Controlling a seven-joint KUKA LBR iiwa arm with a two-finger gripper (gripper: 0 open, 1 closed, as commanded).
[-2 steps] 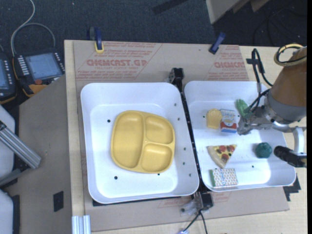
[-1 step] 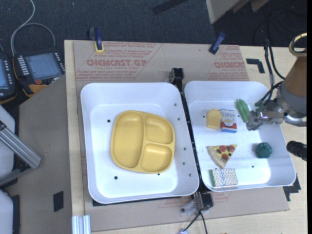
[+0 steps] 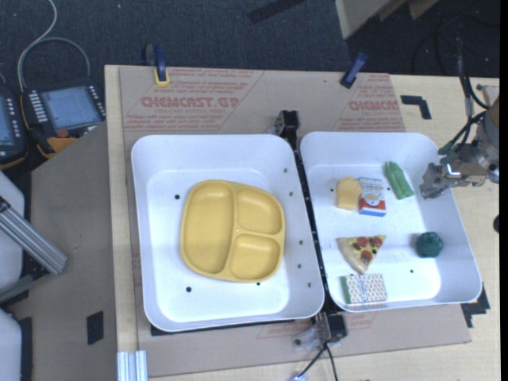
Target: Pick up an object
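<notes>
The gripper (image 3: pixel 438 182) hovers at the right bin's (image 3: pixel 452 292) right rim, nothing between its fingers; whether they're apart I can't tell. Nearest is the green cylinder (image 3: pixel 398 179), just left. I'd centre above it, align across its width, then descend.

Glossy yellow plastic tray (image 3: pixel 232 230), smooth white bins (image 3: pixel 155 213)

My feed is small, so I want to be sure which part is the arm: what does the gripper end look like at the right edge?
The gripper is a dull grey metal block with darker shadowed recesses, reaching in over the right bin's rim. Thin dark cables loop above and behind it. No markings are legible.
</notes>
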